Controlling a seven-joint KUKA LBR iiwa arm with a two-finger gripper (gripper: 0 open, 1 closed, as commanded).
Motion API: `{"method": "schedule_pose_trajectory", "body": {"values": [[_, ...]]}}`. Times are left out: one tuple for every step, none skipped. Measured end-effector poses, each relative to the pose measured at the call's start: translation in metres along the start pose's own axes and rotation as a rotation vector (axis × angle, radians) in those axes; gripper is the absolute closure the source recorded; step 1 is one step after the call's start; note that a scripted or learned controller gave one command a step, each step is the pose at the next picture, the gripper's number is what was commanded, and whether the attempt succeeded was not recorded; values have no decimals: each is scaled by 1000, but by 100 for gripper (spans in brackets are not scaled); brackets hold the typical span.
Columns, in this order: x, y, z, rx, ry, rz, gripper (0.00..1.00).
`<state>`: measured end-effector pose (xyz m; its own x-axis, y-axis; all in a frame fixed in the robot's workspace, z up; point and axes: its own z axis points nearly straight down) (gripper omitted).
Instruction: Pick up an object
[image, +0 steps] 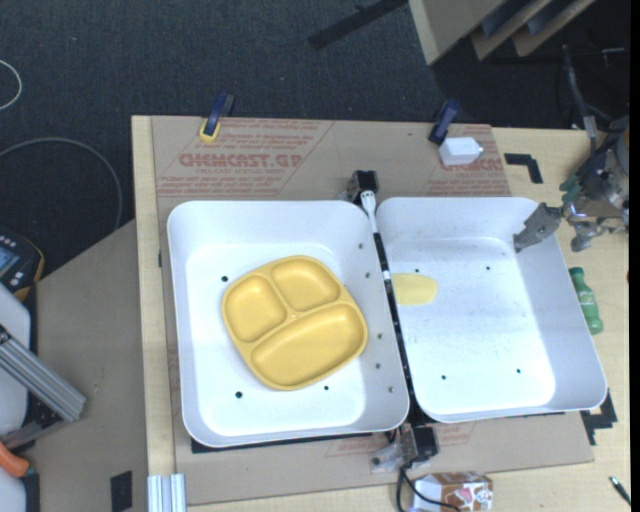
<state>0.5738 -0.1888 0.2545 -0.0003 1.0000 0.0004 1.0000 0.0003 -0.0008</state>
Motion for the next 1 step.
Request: {"method": "schedule_pose_trajectory", "body": {"values": [[22, -54, -175, -22, -6, -3, 0]]}}
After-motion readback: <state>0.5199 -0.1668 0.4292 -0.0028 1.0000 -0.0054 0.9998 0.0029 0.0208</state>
